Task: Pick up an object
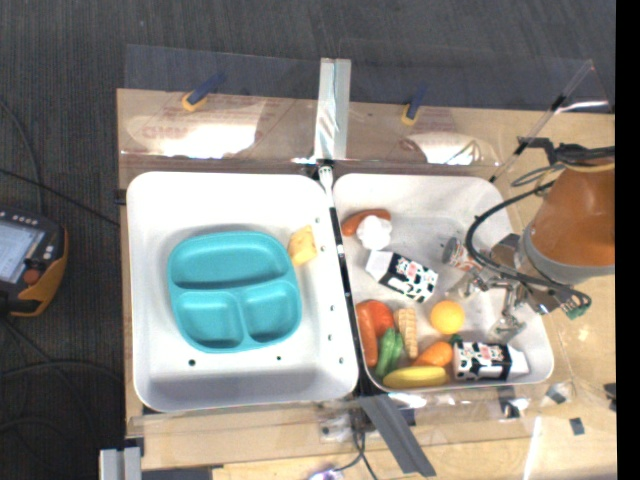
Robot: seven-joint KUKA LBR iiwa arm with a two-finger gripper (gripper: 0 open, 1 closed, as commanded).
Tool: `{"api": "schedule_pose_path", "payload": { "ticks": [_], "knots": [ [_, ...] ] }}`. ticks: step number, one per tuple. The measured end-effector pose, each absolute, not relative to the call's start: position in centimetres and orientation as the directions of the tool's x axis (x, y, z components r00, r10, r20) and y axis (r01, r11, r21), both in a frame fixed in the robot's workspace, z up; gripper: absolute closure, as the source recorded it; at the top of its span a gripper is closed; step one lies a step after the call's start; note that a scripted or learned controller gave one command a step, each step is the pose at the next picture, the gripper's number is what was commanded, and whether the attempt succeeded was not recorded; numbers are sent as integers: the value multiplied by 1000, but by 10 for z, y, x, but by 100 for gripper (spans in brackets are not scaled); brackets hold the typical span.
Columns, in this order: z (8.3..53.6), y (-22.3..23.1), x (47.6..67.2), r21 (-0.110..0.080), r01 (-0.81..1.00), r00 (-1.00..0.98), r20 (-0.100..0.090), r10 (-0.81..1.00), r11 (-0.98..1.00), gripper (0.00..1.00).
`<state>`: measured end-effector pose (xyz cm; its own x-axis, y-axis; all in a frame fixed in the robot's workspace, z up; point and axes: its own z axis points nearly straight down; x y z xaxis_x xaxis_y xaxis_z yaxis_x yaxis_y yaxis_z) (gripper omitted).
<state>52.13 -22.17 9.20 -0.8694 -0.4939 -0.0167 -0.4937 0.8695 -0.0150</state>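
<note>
A wooden bench [150,118] is bearing two white bins. The gripper [492,303] is hovering near the right bin's [440,193] right edge, beside an orange ball [447,316]; whether the claw is released or clenched, I cannot tell. Nothing is looking lifted yet.

Toy groceries cluster in the right bin [440,190]: an orange ball [447,316] near the middle, a yellow banana [414,376] at the front edge, and a black-and-white cow-patterned carton [488,360] lying on its side just beside it. A second cow-patterned carton [404,274] lies tilted further back
</note>
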Motion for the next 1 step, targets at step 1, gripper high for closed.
{"api": "schedule_pose_path", "payload": {
  "ticks": [1],
  "knots": [
    [91, -159, 529, -11, -451, -893, -13, -451, 893, 0]
  ]
}}
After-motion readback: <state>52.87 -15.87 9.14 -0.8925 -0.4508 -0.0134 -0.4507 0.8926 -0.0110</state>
